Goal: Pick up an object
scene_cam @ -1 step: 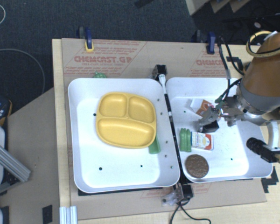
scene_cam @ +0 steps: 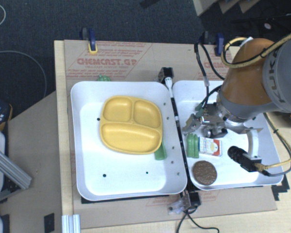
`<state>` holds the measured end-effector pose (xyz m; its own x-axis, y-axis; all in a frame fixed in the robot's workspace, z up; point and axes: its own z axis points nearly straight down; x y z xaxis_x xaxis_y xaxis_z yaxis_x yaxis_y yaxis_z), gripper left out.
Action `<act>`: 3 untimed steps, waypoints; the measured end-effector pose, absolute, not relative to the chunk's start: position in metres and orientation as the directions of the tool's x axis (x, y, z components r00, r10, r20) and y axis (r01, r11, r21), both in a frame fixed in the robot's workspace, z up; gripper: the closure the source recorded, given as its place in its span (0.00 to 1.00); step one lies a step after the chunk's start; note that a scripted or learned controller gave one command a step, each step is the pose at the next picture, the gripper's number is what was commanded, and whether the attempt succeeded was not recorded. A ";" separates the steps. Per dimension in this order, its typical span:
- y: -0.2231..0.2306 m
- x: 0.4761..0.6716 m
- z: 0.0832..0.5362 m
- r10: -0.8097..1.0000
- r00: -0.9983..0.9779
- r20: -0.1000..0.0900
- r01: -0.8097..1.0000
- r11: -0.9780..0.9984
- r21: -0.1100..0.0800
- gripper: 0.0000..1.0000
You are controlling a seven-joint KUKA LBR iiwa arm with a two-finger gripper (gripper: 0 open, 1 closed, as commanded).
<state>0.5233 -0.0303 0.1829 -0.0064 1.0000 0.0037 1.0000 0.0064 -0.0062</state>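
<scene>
My gripper [scene_cam: 204, 126] hangs low in the right bin [scene_cam: 184, 92], near that bin's left wall. Just below it lie a green oblong object [scene_cam: 191, 145] and a small white packet with red and green print [scene_cam: 211, 147], side by side. A brown round disc [scene_cam: 204, 172] rests at the bin's front edge. The gripper sits right above the top ends of the green object and the packet. The grey and orange arm covers the bin's back right part.
In the left bin [scene_cam: 87, 144] a yellow divided plate [scene_cam: 131, 124] lies toward the back. A small green piece [scene_cam: 160, 152] pokes out at the plate's lower right edge. The divider between the bins runs close to the gripper's left.
</scene>
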 end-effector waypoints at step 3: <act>0.090 0.502 0.275 1.000 -0.008 0.003 1.000 0.008 0.010 1.00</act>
<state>0.5021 0.0898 0.2752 -0.0080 1.0000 0.0031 0.9999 0.0080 0.0104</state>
